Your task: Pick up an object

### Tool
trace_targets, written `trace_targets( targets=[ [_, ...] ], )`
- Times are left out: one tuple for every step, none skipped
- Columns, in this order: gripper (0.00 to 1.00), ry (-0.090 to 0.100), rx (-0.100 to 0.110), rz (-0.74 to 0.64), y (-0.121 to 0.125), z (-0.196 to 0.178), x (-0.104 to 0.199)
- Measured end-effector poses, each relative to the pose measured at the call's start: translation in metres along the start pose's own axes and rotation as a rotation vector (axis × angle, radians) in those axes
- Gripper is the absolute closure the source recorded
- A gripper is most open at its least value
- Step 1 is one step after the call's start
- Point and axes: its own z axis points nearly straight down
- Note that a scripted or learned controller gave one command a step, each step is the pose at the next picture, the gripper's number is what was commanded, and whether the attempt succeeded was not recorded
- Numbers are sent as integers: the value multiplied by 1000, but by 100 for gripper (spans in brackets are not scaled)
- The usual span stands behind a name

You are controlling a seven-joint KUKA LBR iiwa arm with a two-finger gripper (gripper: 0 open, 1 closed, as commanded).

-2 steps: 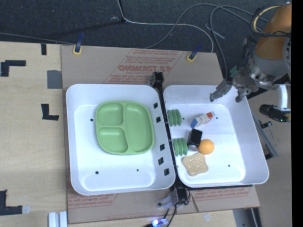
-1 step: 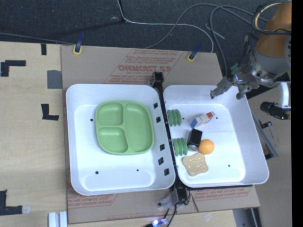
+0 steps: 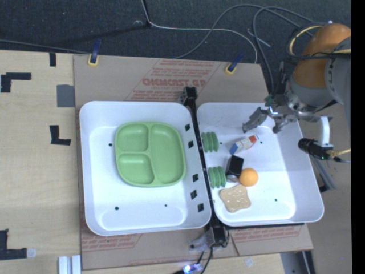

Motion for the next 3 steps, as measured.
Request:
trace_targets(
  targets=[
    [0, -1, -2, 0, -1, 42, 0],
    [0, -2, -5, -1, 0, 83, 1],
    [100, -4, -9, -2, 1, 71, 1]
  ],
)
